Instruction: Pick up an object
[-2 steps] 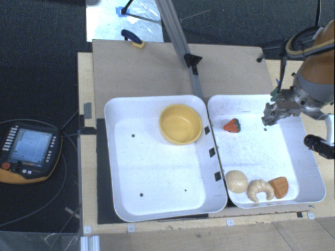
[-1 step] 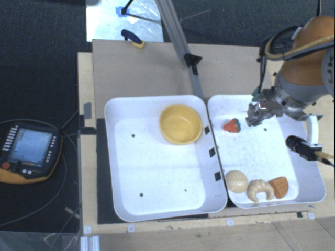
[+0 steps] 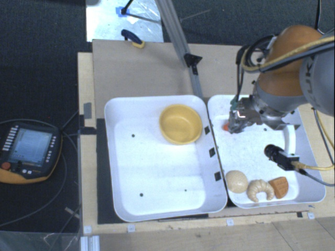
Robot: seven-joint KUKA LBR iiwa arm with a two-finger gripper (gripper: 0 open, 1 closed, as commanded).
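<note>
Pale yellow bowl [image 3: 180, 124] against the plain white left bin [image 3: 131, 192]; cream bread roll [image 3: 236, 181], beige croissant [image 3: 260, 190] and orange-brown pastry chunk [image 3: 279, 186] in the equally white right bin [image 3: 314, 192], beside a small orange-red object [image 3: 225, 126]. Grey arm [image 3: 314, 82] banded in orange, trailed by yellow and black cables. Tan bench [image 3: 141, 72] over dark carpet, with an orange-and-grey teach pendant [image 3: 29, 151] showing a pale blue screen.
</note>
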